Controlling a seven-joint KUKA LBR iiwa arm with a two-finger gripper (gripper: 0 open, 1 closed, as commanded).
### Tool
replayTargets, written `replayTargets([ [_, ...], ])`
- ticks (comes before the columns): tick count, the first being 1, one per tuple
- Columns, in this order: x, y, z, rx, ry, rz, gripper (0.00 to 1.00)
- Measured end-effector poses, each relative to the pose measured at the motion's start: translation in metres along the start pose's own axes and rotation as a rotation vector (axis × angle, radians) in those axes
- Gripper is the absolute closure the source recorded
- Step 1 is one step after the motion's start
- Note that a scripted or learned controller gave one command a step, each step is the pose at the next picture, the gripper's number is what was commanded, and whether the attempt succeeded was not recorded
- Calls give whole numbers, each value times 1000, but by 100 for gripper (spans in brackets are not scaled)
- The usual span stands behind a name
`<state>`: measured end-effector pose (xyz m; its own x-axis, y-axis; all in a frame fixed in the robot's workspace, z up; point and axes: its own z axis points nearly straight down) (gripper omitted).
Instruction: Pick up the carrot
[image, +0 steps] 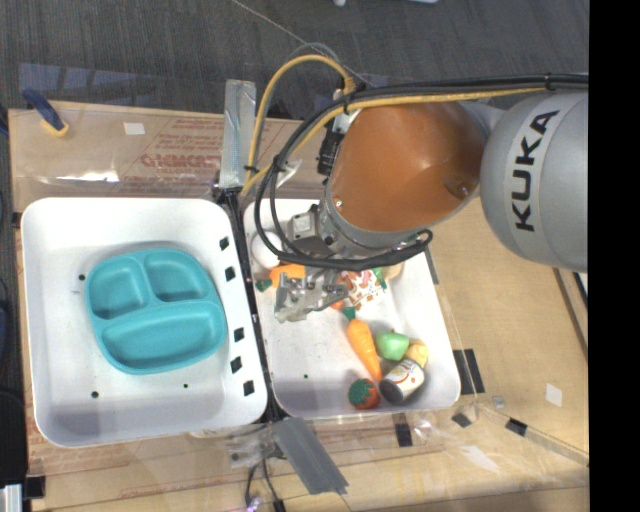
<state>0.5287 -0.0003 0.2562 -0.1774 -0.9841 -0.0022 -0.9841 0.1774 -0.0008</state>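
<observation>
The step in hand looks like the approach: the claw (300, 297) hangs in the right bin (300, 385), finger spread impossible to tell, with the carrot (363, 345) lying free at its four o'clock, so next it must shift there and descend.

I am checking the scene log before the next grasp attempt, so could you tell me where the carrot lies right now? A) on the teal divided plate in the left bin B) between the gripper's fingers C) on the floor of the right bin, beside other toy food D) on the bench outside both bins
C: the carrot lies on the floor of the right bin, beside other toy food, below the gripper in the view.
</observation>
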Motion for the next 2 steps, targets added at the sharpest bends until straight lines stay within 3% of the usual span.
replayTargets([
  [1, 0, 53, -24, -3, 2, -314, 100],
  [2, 48, 34, -95, 1, 3, -454, 100],
])
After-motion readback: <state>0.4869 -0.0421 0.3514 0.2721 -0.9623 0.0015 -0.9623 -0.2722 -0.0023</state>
